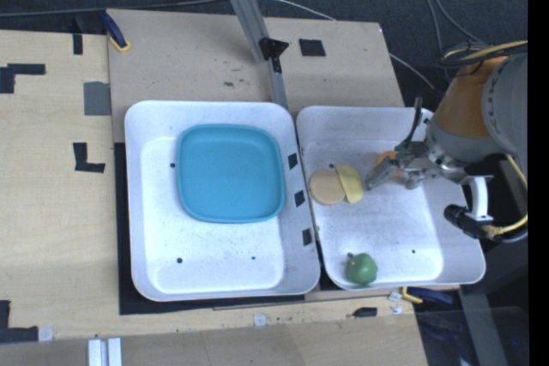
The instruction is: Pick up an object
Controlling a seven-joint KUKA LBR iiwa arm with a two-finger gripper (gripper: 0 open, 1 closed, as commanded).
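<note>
In the right bin (pixel 390 227), a yellow wedge (pixel 350 183) leans against a tan round piece (pixel 325 188) near the left wall. A green pepper-like object (pixel 361 268) lies by the bin's front edge. My gripper (pixel 375 178) hangs over the middle of this bin, a short way to the right of the yellow wedge and apart from it. It points left toward the wedge. Nothing shows in its grasp. The grey arm with its orange band (pixel 467 103) reaches in from the right.
The left bin (pixel 141 210) holds a blue square plate (pixel 230 171). A slanted metal post (pixel 249 4) rises behind the bins. Cables trail across the dark floor at the back right. Bare bin floor lies between the gripper and the green object.
</note>
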